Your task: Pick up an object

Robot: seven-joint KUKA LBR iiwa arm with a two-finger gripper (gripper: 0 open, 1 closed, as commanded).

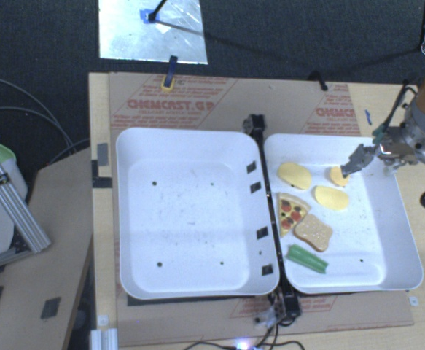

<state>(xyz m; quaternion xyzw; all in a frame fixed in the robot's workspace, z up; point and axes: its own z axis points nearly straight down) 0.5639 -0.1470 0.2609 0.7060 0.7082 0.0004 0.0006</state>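
In the right bin (394, 228) lie several toy foods: a yellow piece (295, 174) at the upper left, another yellow piece (332, 197) right of it, a pizza slice (291, 212), a toast slice (313, 232) and a green bean pod (307, 259). A small yellow piece (337, 176) lies right under my gripper (351, 166), which reaches in from the right edge and hangs low over the bin's upper part. The tips are too small and dark to read.
The left bin (190, 210) sits beside the right one, joined by a black clip strip (264, 210). Both rest on a cardboard sheet (219, 97). A metal plate (152, 19) lies beyond the bench. An aluminium frame (8, 203) stands at the left.
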